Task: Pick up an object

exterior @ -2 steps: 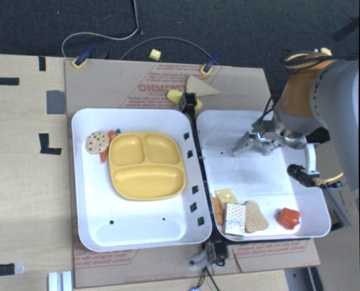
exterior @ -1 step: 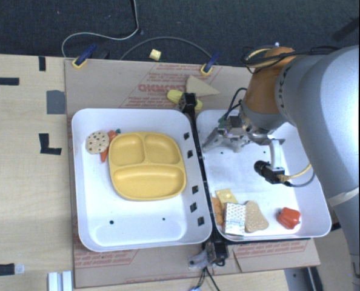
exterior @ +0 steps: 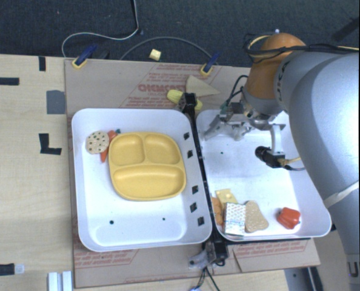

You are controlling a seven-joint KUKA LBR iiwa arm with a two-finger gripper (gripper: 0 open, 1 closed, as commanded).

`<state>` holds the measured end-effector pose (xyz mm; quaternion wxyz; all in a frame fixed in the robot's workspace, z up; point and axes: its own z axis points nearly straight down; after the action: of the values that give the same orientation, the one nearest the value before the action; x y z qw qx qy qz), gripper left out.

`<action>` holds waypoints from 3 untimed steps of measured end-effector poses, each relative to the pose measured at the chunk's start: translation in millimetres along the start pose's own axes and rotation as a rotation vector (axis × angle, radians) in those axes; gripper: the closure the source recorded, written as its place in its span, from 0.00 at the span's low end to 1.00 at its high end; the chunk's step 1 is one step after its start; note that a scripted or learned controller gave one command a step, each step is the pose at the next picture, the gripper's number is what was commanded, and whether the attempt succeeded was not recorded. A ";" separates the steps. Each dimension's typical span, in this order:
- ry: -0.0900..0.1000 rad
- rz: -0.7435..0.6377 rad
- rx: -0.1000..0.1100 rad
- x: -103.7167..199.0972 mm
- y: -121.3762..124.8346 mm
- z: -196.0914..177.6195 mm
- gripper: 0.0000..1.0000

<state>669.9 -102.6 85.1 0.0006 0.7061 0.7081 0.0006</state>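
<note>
- I read the step as approach: the gripper (exterior: 233,126) sits low over the far part of the right bin (exterior: 301,190), close to that bin's far-left corner, with nothing seen between the jaws.
- I cannot tell whether the jaws are released or clenched; the wrist hardware hides the tips.
- Candidate objects all lie toward the near rim, well apart from the jaws: a red piece (exterior: 288,217) at the near-right, a tan cracker-like piece (exterior: 254,217), a silver-wrapped packet (exterior: 234,218) touching it, and a yellow cheese-like slice (exterior: 226,196) just beyond the packet.
- Next move, in my judgement: travel toward the near rim, centre over one item, then descend.
- The red piece stands alone, so it looks the cleanest target; the packet, cracker and slice crowd together against the divider (exterior: 196,156).
- Open room: bare white floor stretches between the jaws and the cluster.
- Edges: the near rim sits just behind the items, limiting overshoot.
- Left bin (exterior: 86,223) holds a yellow tray (exterior: 147,165) and a cookie (exterior: 96,142), far across the divider.
</note>
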 end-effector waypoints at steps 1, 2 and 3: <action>-0.002 -0.001 0.000 0.0 -0.7 -10.6 1.00; 0.005 -0.007 -0.004 91.8 -44.4 -105.7 1.00; -0.002 0.006 -0.001 32.9 -62.2 -145.8 1.00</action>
<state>607.3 -69.8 230.8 0.0014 0.7082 0.7060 0.0002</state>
